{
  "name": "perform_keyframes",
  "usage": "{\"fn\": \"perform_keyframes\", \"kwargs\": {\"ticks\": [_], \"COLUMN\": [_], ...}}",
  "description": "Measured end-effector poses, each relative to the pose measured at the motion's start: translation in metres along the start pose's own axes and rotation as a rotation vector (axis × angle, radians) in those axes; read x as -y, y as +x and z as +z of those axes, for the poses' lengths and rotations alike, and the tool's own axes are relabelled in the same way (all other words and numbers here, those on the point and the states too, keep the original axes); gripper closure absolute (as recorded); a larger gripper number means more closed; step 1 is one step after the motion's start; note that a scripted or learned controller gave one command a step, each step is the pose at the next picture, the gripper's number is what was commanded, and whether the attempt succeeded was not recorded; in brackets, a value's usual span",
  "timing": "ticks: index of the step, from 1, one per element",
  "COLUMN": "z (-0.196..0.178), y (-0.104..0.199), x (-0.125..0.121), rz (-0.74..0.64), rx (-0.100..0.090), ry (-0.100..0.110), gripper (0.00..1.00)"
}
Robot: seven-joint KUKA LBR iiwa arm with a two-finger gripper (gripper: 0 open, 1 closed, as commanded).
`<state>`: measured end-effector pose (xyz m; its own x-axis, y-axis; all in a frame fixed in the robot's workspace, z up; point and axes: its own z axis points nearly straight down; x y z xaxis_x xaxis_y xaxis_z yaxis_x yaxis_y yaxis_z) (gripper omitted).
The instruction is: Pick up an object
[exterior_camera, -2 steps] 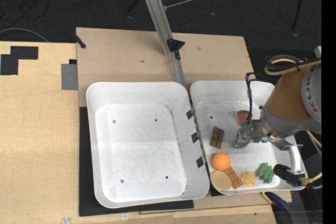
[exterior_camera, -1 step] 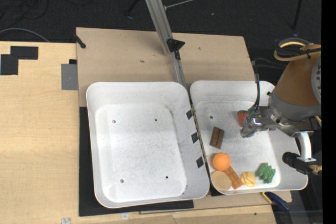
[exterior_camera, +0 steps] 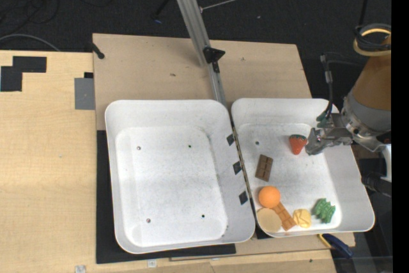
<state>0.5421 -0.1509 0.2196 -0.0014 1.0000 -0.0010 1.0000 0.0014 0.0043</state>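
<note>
The right bin (exterior_camera: 281, 112) holds a red strawberry-like piece (exterior_camera: 297, 144), a brown chocolate bar (exterior_camera: 264, 167), an orange ball (exterior_camera: 269, 195), a tan flat piece with a stick (exterior_camera: 276, 217), a small yellow piece (exterior_camera: 301, 218) and a green piece (exterior_camera: 324, 210). My gripper (exterior_camera: 314, 145) hangs low over the bin's right side, just right of the red piece and very close to it. Nothing shows between its fingers.
The left bin (exterior_camera: 128, 118) lies beside the right one, joined by black clips (exterior_camera: 236, 166) along the shared rim. A slanted metal rail (exterior_camera: 192, 22) rises behind the bins. The arm's orange band (exterior_camera: 372, 41) is at the right edge.
</note>
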Motion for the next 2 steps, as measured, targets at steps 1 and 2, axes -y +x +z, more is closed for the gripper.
{"fn": "perform_keyframes", "kwargs": {"ticks": [1,2], "z": [-0.042,-0.043], "y": [-0.001,0.046], "x": [-0.001,-0.012], "rz": [-0.001,-0.002], "rx": [0.000,-0.003], "ry": [0.002,0.006], "gripper": [1.00,1.00]}}
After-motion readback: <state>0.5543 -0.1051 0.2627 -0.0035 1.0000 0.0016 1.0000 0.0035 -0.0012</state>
